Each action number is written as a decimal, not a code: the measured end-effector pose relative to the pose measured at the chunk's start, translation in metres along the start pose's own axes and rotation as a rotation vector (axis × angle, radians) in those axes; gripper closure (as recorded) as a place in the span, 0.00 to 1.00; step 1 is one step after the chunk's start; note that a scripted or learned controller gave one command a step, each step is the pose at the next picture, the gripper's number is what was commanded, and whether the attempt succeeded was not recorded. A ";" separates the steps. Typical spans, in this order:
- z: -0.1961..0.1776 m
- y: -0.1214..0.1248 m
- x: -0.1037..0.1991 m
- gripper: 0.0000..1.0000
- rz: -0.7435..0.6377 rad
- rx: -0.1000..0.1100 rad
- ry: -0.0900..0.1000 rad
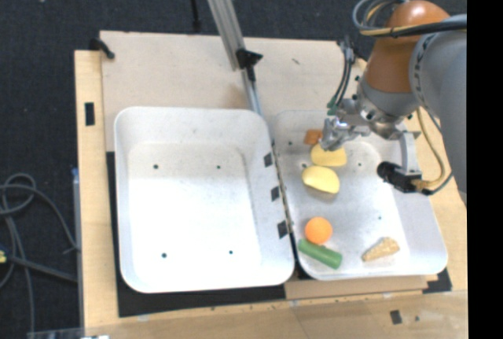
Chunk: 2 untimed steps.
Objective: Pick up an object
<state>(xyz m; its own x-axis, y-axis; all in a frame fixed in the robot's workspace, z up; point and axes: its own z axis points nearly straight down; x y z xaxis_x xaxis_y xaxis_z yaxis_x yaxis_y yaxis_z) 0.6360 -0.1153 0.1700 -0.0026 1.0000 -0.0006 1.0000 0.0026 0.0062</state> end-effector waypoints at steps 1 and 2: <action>-0.046 -0.004 -0.003 1.00 0.001 0.000 -0.001; -0.100 -0.003 -0.004 1.00 -0.002 -0.002 -0.001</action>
<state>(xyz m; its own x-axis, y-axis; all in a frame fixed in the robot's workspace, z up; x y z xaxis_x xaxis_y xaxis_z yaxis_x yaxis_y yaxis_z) 0.6329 -0.1192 0.2703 -0.0041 1.0000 -0.0014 1.0000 0.0041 0.0078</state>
